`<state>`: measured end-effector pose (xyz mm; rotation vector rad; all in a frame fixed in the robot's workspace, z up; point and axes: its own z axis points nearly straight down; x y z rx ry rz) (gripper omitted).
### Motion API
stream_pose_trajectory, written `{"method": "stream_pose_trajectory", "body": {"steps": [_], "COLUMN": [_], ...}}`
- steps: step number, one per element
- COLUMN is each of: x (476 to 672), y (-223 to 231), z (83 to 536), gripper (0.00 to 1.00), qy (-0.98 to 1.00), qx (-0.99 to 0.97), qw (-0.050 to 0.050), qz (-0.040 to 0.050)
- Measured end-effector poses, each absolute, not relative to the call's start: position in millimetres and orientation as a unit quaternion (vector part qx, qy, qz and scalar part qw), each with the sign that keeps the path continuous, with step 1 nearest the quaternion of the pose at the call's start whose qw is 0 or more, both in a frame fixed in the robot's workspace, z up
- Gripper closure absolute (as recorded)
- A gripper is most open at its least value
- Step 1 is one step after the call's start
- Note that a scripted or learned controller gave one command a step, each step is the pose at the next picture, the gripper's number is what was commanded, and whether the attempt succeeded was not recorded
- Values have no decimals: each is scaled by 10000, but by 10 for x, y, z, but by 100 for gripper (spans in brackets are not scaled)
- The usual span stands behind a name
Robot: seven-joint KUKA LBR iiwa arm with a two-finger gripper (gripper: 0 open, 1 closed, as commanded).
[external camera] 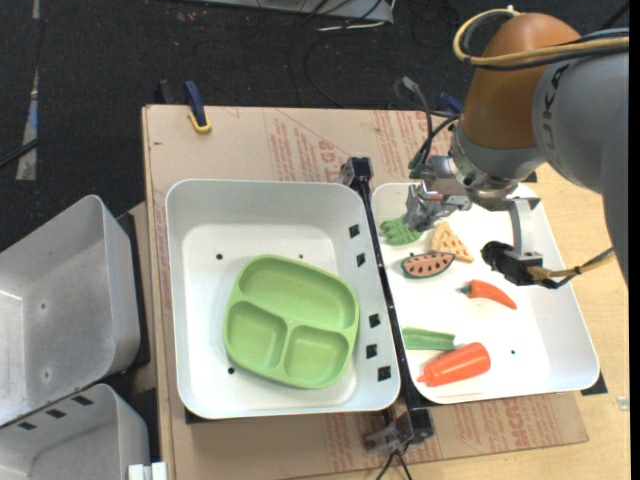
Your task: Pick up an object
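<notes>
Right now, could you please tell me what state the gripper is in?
Gripper: low in the right bin, just above the green toy; open or closed cannot be told.

On the desk [250, 133] two bins stand side by side: the left bin [185, 208] holds a divided tray [291, 320] lying near its front edge, and the right bin [560, 358] holds several small things. In the right bin, a leafy piece [398, 232] lies at the far left corner under the end effector [424, 208], with a wedge piece [449, 241] just right of it and a melon slice [427, 264] in front of both. A small pepper [490, 293] lies near the middle of that bin, while a long bean [428, 339] and a carrot [456, 364] lie close together at its front edge.
</notes>
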<state>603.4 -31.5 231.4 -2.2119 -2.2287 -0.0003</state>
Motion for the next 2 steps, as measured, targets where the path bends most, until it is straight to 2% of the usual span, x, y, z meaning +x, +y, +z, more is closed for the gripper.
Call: {"method": "stream_pose_trajectory", "body": {"steps": [2], "x": [6179], "y": [678], "z": [2169], "gripper": [100], "qy": [-7098], "qx": [-7044], "qw": [-2], "qz": [-9]}}
